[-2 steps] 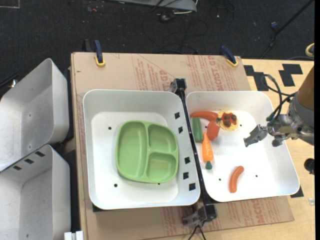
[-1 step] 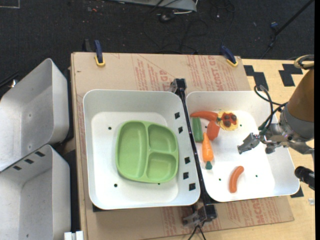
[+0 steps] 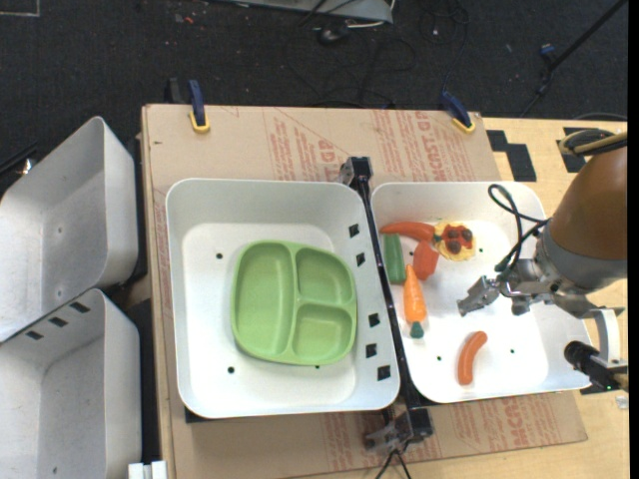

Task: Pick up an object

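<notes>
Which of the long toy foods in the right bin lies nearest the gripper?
The orange-red sausage, lying alone just below the gripper; the carrot and others cluster by the divider.

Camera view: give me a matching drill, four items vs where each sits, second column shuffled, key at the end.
Items:
1. green divided plate
2. toy carrot
3. orange sausage-shaped toy
4. gripper

Places:
A. right bin, near its front edge
B. over the right bin, between the carrot and the arm's wrist
C. middle of the left bin
D. right bin, close to the wall shared with the left bin

Pairs: 1-C, 2-D, 3-A, 4-B
</notes>
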Available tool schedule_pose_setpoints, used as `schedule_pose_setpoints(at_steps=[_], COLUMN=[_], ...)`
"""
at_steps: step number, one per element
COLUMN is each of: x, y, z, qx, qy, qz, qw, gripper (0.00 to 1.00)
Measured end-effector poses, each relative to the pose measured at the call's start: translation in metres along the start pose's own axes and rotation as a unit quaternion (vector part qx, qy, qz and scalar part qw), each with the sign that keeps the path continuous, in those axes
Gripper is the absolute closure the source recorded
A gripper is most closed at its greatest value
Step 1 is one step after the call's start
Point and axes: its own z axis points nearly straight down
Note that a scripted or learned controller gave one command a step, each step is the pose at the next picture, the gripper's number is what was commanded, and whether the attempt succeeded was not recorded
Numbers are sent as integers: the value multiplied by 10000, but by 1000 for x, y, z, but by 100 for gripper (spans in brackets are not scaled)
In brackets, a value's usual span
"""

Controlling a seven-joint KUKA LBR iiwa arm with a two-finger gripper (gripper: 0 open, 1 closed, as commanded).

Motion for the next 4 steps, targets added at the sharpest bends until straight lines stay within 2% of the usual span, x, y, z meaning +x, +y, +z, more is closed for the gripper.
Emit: schedule_pose_setpoints(at_steps=[1,2,4], x=[1,0,4], y=[-1,0,-8], z=[54,41,-51], qx=[9,-15,-42], qy=[3,-4,-14], qz=[3,9,-9], qw=[10000,10000,10000], gripper=[0,100,100])
